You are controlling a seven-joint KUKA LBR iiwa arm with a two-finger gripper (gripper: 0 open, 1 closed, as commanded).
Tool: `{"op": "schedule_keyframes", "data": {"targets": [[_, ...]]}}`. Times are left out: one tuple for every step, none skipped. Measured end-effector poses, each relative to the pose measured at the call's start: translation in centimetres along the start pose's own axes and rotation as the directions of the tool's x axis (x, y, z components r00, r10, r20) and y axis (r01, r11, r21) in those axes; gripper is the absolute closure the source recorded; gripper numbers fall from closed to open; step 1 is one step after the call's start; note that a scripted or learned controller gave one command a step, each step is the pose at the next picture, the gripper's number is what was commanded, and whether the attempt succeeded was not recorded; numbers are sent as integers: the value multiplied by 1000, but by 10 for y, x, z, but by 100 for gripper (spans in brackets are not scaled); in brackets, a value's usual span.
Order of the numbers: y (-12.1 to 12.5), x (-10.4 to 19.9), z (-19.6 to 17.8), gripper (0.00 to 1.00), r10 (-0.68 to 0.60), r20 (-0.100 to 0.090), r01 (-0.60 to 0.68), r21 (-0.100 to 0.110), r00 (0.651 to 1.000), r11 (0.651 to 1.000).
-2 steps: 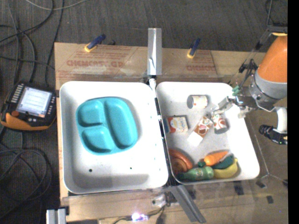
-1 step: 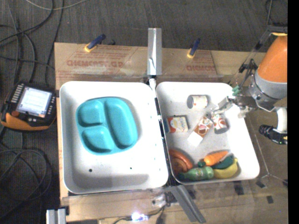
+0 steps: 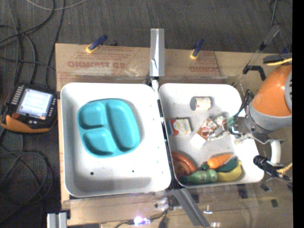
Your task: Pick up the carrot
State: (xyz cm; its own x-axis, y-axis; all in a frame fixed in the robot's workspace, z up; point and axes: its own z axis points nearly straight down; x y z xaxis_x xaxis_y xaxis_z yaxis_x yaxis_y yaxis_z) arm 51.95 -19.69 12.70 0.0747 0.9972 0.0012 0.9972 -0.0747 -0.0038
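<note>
Low along the near wall of the right bin (image 3: 247,99) you have the produce in a row: a brown round item (image 3: 183,164) at the left, a green vegetable (image 3: 203,176) beside it, then a banana (image 3: 229,173) at the right. Your carrot (image 3: 219,161) lies just behind the banana and green vegetable, orange body tilted, its leafy end pointing left and touching the green vegetable. It rests on the bin floor, free of the arm.

Further back you see a red-and-white packet (image 3: 182,126) near the bin's left wall, a crinkled wrapper (image 3: 212,126) to its right, and a small pale can (image 3: 201,103) on its side behind them.

Your gripper (image 3: 233,126) sits at the bin's right side, next to the wrapper, well apart from the carrot. Its tips are dark and small against the clutter (too blurred to read), so you cannot tell how the pincer stands. The arm (image 3: 270,103) comes in from the right.

Over in the left bin (image 3: 71,175) lies a blue tray (image 3: 109,126) with three compartments.
</note>
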Motion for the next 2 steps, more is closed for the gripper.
{"op": "schedule_keyframes", "data": {"targets": [[31, -6, -74, 0, 139, 3, -139, -2, 990, 990], [-33, -5, -32, 0, 32, 0, -32, 0, 999, 999]]}}
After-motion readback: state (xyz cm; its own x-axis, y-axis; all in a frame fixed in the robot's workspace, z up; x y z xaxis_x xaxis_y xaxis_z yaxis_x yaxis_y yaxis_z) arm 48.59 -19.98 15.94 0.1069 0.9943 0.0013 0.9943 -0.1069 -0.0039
